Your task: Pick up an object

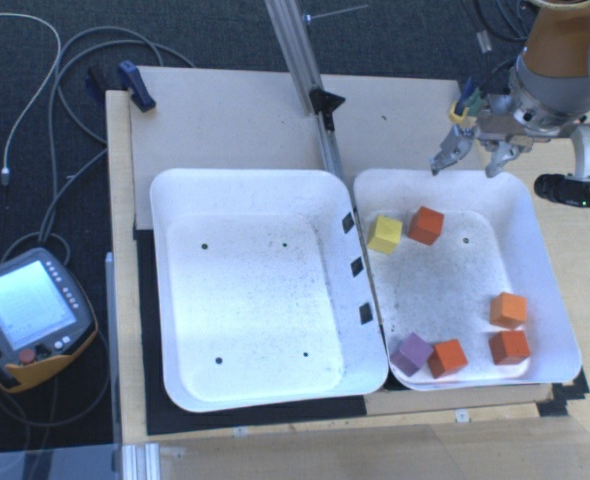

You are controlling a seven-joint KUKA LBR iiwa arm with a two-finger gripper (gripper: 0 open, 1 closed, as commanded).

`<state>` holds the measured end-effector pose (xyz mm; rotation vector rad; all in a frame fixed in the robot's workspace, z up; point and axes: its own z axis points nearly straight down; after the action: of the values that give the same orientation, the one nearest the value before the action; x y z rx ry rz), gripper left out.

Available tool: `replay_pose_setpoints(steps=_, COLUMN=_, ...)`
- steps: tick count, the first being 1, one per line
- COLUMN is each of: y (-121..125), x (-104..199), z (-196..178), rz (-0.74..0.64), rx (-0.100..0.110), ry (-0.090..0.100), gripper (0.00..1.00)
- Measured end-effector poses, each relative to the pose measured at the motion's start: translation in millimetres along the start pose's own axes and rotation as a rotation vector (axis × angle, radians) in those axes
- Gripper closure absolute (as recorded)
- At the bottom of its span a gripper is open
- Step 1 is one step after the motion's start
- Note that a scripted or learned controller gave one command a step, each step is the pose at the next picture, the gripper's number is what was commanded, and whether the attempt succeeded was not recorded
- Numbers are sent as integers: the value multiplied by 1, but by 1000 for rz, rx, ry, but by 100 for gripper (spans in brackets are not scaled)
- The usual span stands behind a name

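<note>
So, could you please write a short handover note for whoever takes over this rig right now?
Hand: open, holding nothing, above the far rim of the right bin.
Blocks, all in the right bin: yellow block and red-orange block at the far end; orange block, red block, purple block and another orange block at the near end.
Done: nothing picked yet.
Left: descend, grasp a block, lift.

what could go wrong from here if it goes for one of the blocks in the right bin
1. The end effector hangs open above the right bin's far rim; a straight descent there would likely strike the rim.
2. The yellow block and a red-orange block sit almost touching, so a finger may land on the neighbour and push both.
3. The purple block lies against another orange one near the front wall, leaving little finger room.
</note>
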<state>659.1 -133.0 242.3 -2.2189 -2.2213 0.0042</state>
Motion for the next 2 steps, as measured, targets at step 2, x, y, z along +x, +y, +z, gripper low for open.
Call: replay_pose_setpoints(steps=2, y=-52, x=15, z=21, rz=1, rx=2, ry=2, gripper=0)
